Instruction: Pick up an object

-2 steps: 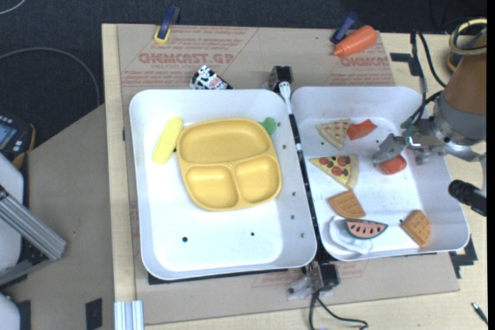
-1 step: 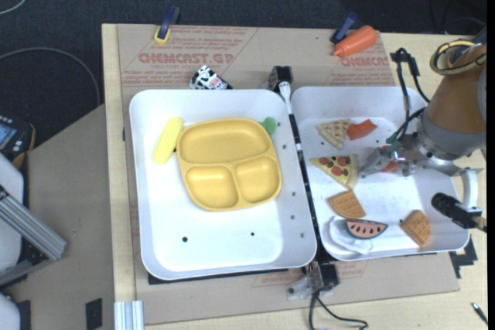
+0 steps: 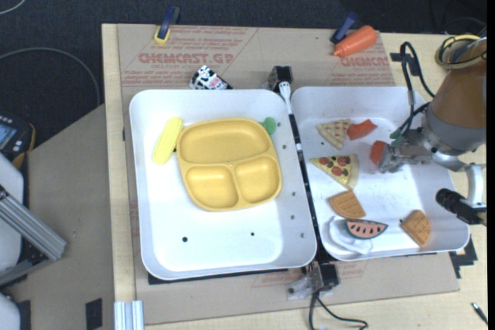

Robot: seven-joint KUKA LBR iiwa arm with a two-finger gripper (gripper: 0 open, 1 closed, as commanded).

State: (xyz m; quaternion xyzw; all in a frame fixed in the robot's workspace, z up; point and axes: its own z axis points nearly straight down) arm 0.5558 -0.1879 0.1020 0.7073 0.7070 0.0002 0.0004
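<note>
Yellow tray (image 3: 224,166) in left bin (image 3: 155,189), toy food in right bin (image 3: 433,232)

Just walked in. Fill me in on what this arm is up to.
The arm is reaching into the right bin from the right, its gripper low beside a small red toy piece. Nothing can be seen in its grasp. Around it lie play foods: a pizza slice, a watermelon slice and waffle pieces. The left bin holds a yellow divided plate and a yellow corn cob.
</note>
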